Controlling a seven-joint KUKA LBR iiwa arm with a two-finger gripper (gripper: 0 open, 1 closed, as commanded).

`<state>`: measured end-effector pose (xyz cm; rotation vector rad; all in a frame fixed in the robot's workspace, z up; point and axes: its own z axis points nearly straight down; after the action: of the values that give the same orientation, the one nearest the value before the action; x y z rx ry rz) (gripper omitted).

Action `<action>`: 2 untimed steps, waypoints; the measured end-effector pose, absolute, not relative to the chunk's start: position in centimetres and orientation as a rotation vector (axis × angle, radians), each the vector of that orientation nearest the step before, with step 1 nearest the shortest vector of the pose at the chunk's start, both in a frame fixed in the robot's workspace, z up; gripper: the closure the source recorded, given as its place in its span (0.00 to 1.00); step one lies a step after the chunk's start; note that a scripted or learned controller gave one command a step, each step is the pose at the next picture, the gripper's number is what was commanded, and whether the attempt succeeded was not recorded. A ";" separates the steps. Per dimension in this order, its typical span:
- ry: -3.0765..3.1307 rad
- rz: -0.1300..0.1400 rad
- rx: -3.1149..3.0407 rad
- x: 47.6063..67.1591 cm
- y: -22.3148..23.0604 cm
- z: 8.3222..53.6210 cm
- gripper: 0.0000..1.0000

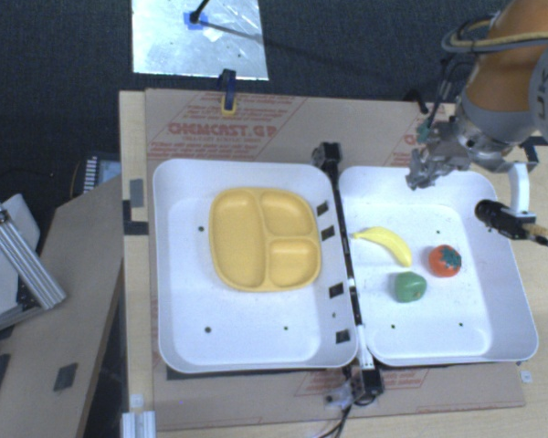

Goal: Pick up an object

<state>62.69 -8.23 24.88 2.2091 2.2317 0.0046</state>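
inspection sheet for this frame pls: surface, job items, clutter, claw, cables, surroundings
Surface: two shallow white bins, left bin and right bin, side by side on a brown cardboard sheet.
Job's things: yellow plastic banana, orange-red toy tomato with green top and green rounded toy vegetable, all apart from each other in the right bin.
Clutter: yellow three-compartment plastic tray flat in the left bin.
Grippers: claw above the right bin's far edge, holding nothing.
Cables: dark cables looped at the arm's wrist; wires at the bins' near junction.
Surroundings: silver foil square on dark carpet; aluminium frame rail at left.
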 end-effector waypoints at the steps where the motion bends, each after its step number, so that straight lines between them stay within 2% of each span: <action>1: 2.231 0.003 2.211 63.1 -3.7 23.8 1.00; 2: 2.233 0.007 2.209 63.9 2.1 24.5 1.00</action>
<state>63.88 2.09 24.53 2.2093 2.2329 0.0066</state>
